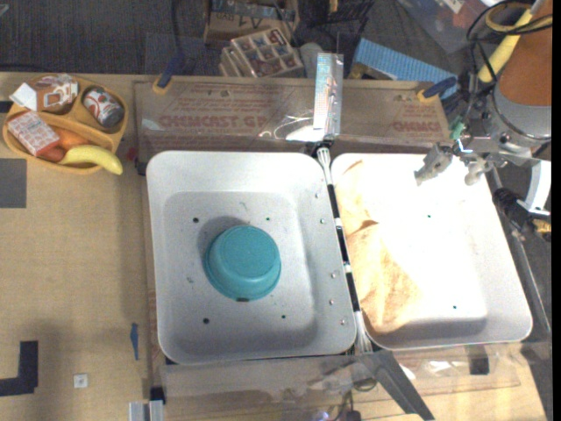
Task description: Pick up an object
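Note:
A teal bowl [244, 261] lies upside down in the middle of the left white bin [175, 182]. A tan, crumpled sheet-like thing [377, 266] lies along the left side of the right white bin [491, 279]. My gripper [450, 167] hangs over the far right corner of the right bin, well away from both objects. Its two fingers [427, 166] are spread apart with nothing between them, so it is open. The grey arm with its orange band [526, 77] enters from the upper right.
A cardboard wall [228, 117] runs behind both bins. A yellow tray [61, 139] with a banana and food packs sits at the far left. Cables and boxes lie beyond the bench.

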Motion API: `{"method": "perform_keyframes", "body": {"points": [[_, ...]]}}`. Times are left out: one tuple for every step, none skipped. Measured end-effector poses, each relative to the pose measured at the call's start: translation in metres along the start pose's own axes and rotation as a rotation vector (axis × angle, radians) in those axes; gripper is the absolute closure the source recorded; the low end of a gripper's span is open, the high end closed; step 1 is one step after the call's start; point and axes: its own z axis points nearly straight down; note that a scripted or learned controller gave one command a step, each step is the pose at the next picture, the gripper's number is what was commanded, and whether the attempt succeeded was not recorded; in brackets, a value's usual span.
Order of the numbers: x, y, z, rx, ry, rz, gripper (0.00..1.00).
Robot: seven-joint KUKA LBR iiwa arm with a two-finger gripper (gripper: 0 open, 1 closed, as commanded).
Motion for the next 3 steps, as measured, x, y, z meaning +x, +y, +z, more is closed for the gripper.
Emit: {"method": "perform_keyframes", "body": {"points": [[0.034, -0.033, 0.122, -0.001, 0.000, -0.149, 0.00], [0.033, -0.057, 0.147, -0.019, -0.002, -0.229, 0.00], [0.040, -0.052, 0.148, -0.016, -0.005, -0.191, 0.00]]}}
